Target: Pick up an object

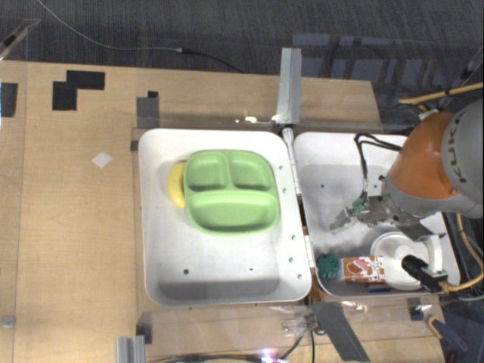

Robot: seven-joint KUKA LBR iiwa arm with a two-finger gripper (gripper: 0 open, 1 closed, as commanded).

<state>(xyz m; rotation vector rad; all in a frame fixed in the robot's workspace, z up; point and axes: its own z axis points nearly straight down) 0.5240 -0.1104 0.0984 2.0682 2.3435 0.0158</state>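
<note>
We see the arm [435,169] reaching in from the right over the right bin [325,172], its gripper [349,216] low above the bin's bare floor. We cannot tell how its jaws stand, and nothing shows between them. Along the bin's near wall lie a small dark green object [327,265], a red and white carton [366,269] and a white bowl [395,249], the carton between the other two. In the left bin [219,271] a green divided plate [229,190] lies over a yellow object [175,185].
</note>
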